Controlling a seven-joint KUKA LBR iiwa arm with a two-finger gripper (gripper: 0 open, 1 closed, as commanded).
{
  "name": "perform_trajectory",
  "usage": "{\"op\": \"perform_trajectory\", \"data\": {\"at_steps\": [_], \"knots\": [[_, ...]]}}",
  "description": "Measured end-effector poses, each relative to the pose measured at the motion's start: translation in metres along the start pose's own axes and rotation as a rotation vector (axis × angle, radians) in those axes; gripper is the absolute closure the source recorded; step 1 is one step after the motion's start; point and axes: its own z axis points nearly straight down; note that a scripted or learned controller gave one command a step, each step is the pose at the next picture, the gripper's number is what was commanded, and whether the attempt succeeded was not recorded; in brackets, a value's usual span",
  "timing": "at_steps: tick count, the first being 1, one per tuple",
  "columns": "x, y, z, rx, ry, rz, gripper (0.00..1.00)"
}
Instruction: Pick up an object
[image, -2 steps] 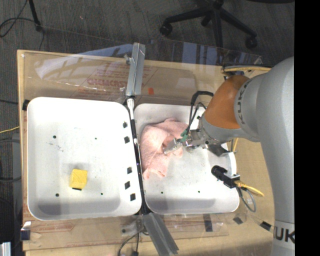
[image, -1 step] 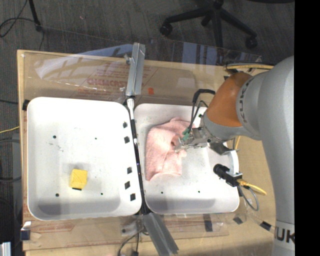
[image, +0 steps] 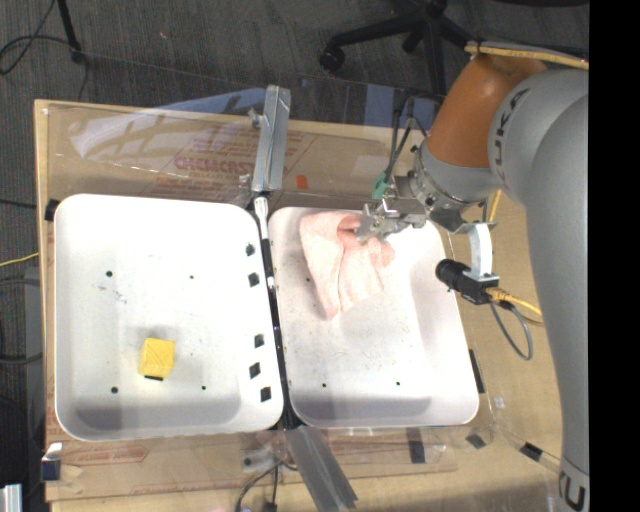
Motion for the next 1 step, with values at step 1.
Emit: {"op": "perform_trajectory", "data": {"at_steps": [1], "knots": [[0.0015,0.0003,-0.0090,0.004,0.000,-0.008,1.00]]}}
